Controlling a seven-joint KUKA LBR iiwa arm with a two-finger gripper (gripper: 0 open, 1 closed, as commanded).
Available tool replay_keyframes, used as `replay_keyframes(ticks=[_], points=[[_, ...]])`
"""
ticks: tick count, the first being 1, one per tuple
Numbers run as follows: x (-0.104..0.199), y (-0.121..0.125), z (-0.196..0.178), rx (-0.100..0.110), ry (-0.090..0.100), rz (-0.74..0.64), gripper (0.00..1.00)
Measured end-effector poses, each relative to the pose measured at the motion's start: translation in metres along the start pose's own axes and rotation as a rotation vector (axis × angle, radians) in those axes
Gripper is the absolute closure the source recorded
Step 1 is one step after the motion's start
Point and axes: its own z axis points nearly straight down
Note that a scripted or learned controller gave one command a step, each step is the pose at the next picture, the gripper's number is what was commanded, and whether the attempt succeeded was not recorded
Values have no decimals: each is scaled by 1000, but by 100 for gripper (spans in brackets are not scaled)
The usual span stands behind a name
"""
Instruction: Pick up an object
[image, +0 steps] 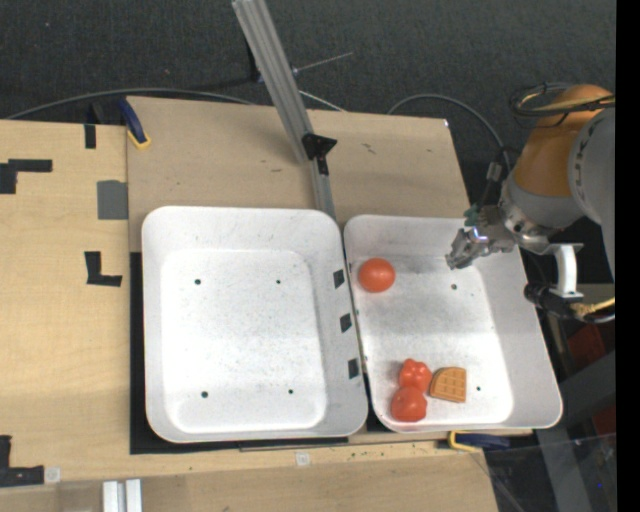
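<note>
Altogether three objects lie in the right bin (520, 340): one tomato (376, 275) near its far left corner, one red pepper (410, 392) touching one waffle (448, 385) at its near edge; gripper (462, 252), holding nothing, finger spacing unclear

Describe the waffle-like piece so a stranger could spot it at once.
Start at the right bin, the one nearest the arm, and go to its near corner. Three items lie in that bin; the waffle piece sits beside the red pepper. It alone is tan, flat and grid-patterned, unlike the pepper and the round tomato.
</note>
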Motion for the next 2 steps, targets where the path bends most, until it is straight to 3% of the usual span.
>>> replay_keyframes(ticks=[1, 2], points=[[-3, -2, -63, -2, -1, 1, 100], [-2, -2, -62, 4, 0, 1, 100]])
